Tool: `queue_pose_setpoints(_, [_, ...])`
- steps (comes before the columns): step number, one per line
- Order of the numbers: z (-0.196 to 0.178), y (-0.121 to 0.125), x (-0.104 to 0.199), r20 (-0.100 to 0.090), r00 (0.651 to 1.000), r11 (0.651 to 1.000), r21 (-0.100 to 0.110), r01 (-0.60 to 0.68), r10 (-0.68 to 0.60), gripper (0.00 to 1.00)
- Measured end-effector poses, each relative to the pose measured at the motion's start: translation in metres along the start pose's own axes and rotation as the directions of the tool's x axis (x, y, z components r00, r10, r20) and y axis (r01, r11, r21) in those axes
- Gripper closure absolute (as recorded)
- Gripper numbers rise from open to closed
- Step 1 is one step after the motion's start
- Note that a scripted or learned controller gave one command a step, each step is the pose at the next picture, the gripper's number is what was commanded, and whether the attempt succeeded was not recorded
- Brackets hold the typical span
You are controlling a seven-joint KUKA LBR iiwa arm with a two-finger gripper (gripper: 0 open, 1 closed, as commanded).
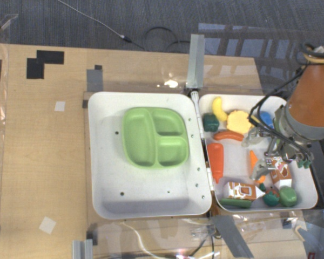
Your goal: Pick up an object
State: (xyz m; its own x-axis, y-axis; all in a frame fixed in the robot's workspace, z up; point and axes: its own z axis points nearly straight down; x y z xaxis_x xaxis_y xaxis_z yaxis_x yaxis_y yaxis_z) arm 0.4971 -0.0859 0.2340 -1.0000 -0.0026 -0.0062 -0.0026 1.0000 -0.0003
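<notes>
My gripper (269, 165) hangs low over the right bin (311, 198), in its right half, under the grey wrist and orange band. Just left of it lies a small orange carrot piece (252, 159); a brown and white packet (282, 172) sits right under and beside it. Other toy foods fill this bin: a yellow banana (218, 109), a yellow lump (238, 122), a dark green piece (210, 122), a red sausage (228, 136), a large orange carrot (216, 161), a small carton (242, 190) and a light green fruit (288, 196). The arm hides part of a blue item (266, 117).
The left bin (108, 188) holds a green divided plate (154, 136). A metal post (195, 63) rises behind the bins' shared edge. Along the front of the right bin lie a green cucumber (236, 202) and a dark green piece (271, 199).
</notes>
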Motion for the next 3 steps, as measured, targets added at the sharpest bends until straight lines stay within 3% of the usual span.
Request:
queue_pose_setpoints(1, [0.115,-0.028,-0.006,0.025,0.983,0.983,-0.002,-0.182,0.182,0.00])
queue_pose_setpoints(2, [0.134,-0.039,-0.016,0.028,0.974,0.975,-0.002,-0.224,0.224,0.00])
queue_pose_setpoints(3, [0.124,-0.038,-0.016,0.024,0.976,0.976,-0.001,-0.217,0.217,1.00])
